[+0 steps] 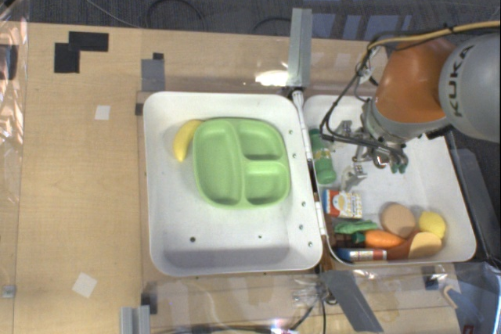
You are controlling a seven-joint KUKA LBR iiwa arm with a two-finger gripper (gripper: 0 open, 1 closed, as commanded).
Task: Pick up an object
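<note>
Grey arm hides end effector [379,160] fingers, grip state unreadable | orange carrot [383,239] in right bin [462,227] front, long axis left-right | red pen [362,254] partly hidden beneath it

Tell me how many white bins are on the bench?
2. The left bin holds a green tray and a banana. The right bin is beside it, under the gripper.

Bright, even overhead light, glare on the bench [270,78], soft shadows, mild blur.
</note>
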